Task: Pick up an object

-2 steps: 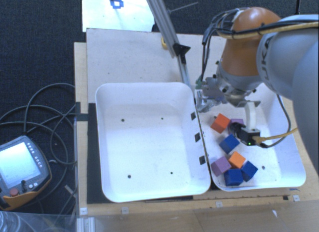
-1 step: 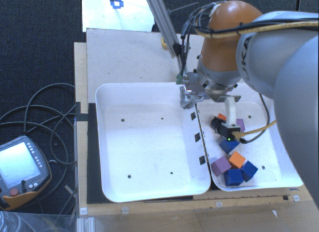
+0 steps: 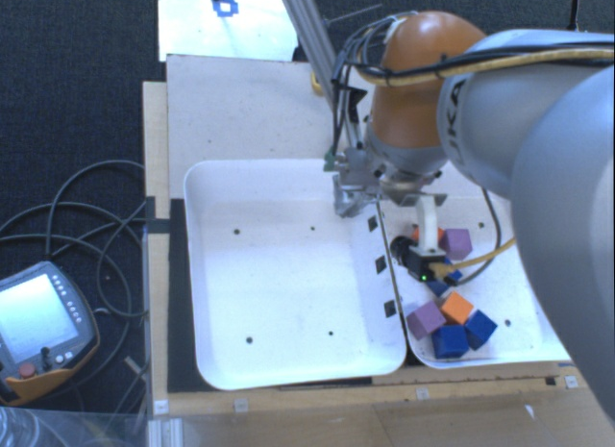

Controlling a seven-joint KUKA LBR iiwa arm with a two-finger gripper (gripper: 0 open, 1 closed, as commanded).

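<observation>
Centre frame, over the shared rim of the shallow white bins point(image 3: 279, 282), the two-finger gripper point(image 3: 349, 200) hovers in what reads as the approach step. The state of the jaws cannot be told. The next move calls for a shift toward the lower right and a descent onto the small purple cube point(image 3: 425, 319).

The bulky, smooth grey metal arm point(image 3: 538, 137) carries a glossy orange rounded band point(image 3: 418, 89) above the wrist, dark lettering point(image 3: 449, 128) on its casing, looped black cables point(image 3: 357, 46), and a small grey metal gripper point(image 3: 351, 195).

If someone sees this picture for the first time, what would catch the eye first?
The big grey arm with its orange band reaches in from the right, its gripper above the far right corner of the left bin. Then the small cluster of purple, orange and blue blocks in the right bin.
</observation>
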